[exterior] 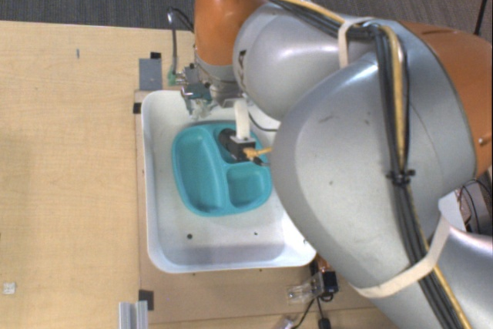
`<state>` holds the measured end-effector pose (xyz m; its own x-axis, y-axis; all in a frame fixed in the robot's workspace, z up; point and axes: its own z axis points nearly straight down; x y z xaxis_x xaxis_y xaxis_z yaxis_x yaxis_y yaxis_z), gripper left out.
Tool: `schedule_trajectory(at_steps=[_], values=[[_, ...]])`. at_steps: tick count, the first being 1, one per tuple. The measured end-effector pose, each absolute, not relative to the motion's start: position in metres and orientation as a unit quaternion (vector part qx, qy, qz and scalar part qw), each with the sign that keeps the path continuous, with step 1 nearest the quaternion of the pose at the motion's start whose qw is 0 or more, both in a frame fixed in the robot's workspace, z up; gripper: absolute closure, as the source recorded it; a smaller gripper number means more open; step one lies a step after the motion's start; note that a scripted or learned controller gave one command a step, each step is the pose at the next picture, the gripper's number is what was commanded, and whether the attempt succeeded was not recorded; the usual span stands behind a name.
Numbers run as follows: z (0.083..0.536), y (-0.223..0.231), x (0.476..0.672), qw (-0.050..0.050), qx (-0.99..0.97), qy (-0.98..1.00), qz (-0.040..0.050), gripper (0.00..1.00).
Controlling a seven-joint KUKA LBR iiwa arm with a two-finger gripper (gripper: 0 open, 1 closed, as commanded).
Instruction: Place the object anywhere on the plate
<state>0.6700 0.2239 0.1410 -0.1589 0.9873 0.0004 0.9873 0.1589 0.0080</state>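
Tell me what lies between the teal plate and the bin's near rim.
Camera view: bare white bin floor, with a few tiny dark specks, between the teal plate and the near rim.

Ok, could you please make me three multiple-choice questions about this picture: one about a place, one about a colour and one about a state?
1. Where is the plate?
A) on the bare wood
B) inside the white bin
C) lifted in the air

2. What colour is the plate?
A) red
B) turquoise
C) yellow

3. How does the plate lie?
A) flat, hollow side up
B) upside down
C) standing on its edge

Answers:
1 B, the white floor and walls of the bin show around the plate.
2 B, all of its visible surface is blue-green.
3 A, its divided hollows face up toward the camera.
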Motion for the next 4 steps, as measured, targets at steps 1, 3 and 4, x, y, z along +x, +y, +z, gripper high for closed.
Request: schedule_trajectory(at_steps=[1, 3, 4], values=[[0.089, 0.231, 0.67, 0.003, 0.643, 0.766, 0.0043, 1.0], [0.174, 0.225, 0.578, -0.001, 0.674, 0.739, 0.0, 1.0], [0.182, 0.163, 0.606, 0.002, 0.565, 0.825, 0.0019, 1.0]])
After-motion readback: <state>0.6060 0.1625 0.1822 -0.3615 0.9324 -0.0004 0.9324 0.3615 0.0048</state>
